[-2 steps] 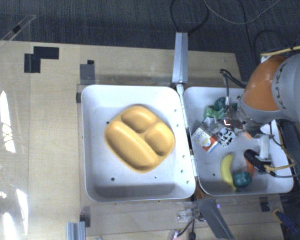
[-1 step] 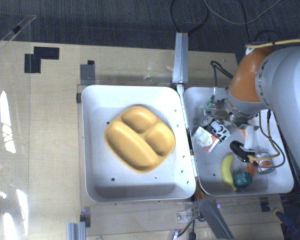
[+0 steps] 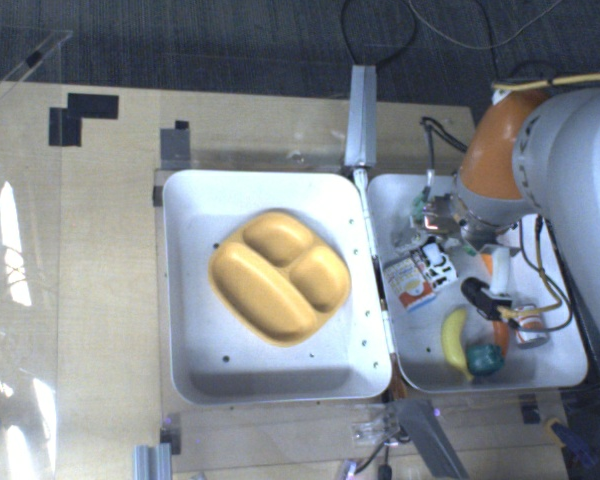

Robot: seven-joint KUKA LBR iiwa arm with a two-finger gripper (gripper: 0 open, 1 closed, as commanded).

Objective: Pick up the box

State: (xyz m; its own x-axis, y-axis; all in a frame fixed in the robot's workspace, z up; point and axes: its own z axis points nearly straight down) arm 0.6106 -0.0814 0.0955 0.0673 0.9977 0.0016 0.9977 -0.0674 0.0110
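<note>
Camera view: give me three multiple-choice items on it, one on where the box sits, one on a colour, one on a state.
1. Where does the box lie?
A. in the left bin
B. in the right bin
C. on the bare bench

2. What colour is the large rounded object in the left bin?
A. yellow
B. blue
C. red

3. How does the box stand at this moment?
A. lifted above the bins
B. lying in a bin
C. resting on the rounded object

Answers:
1 B, since it lies near the left wall of the right bin.
2 A, its lobes are yellow.
3 B, it lies low in the bin above the banana.
</note>
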